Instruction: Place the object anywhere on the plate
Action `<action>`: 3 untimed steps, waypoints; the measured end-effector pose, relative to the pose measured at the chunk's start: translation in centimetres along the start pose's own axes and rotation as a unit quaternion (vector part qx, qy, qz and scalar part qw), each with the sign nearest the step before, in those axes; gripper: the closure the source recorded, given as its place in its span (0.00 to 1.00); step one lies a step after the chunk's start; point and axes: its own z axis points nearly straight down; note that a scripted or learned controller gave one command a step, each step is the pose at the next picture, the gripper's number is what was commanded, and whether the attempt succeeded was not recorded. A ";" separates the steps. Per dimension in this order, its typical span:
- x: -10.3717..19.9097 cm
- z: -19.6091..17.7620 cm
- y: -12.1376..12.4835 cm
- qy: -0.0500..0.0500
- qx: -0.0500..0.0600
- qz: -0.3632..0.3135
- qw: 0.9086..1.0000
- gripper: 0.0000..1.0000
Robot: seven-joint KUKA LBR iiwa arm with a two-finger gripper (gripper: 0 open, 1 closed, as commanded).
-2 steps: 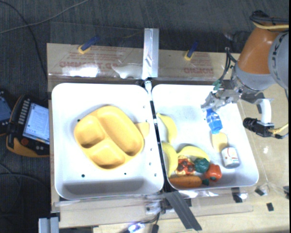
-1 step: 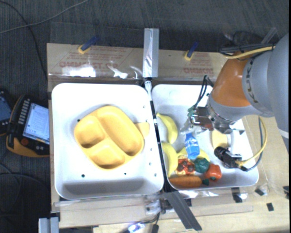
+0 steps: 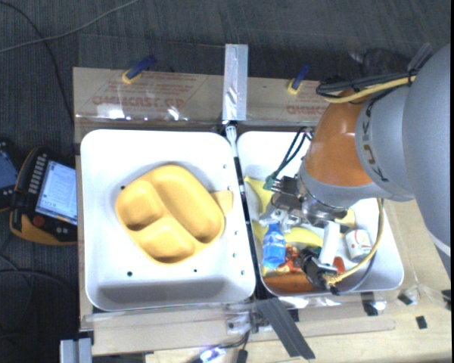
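A yellow three-compartment plate (image 3: 170,212) lies in the left bin (image 3: 106,278), with nothing on it. The right bin (image 3: 390,267) holds a jumble of objects: a blue bottle (image 3: 273,246), a yellow banana-like piece (image 3: 257,195), a brown item (image 3: 287,280) and a white piece with red (image 3: 356,242). My gripper (image 3: 303,221) is down among these objects, just right of the blue bottle. The wrist hides its fingertips.
The grey arm with its orange band (image 3: 340,146) covers the upper right bin. A central divider (image 3: 242,218) separates the bins. A handheld pendant (image 3: 41,199) lies on the floor at left. Blue clips (image 3: 138,68) hold the back board.
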 end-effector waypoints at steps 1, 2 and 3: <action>7.5 -4.3 -3.8 -0.001 -0.001 0.022 1.000 1.00; 14.1 2.2 -2.5 -0.002 0.000 0.009 1.000 1.00; 11.9 -0.1 4.7 -0.002 -0.002 0.012 1.000 1.00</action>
